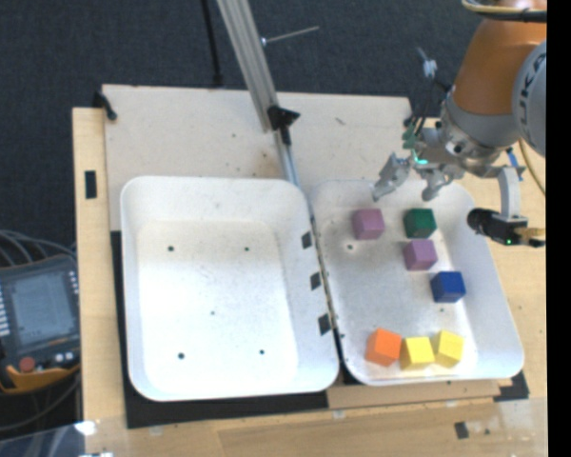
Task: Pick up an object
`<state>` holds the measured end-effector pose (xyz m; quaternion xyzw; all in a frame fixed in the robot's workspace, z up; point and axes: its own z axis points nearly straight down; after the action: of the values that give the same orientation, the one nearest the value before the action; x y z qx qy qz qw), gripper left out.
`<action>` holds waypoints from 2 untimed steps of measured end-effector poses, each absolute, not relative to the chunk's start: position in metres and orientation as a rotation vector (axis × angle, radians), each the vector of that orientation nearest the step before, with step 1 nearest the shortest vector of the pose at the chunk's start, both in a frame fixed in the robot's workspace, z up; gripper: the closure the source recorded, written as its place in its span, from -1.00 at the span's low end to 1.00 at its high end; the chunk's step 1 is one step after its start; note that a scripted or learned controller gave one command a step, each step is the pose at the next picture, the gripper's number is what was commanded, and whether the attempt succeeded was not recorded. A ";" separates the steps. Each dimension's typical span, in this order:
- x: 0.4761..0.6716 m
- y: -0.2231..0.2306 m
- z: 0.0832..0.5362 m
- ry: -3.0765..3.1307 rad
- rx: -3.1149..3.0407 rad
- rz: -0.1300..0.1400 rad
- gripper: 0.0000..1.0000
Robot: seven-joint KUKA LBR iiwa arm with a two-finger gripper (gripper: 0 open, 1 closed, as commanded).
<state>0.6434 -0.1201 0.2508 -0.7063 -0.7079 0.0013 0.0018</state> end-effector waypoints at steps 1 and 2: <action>0.644 -0.120 0.254 -2.226 -2.218 0.000 -1.00; 0.649 -0.116 0.194 -2.226 -2.214 0.006 -1.00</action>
<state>0.6492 -0.1155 0.1944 -0.7052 -0.7090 0.0019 0.0010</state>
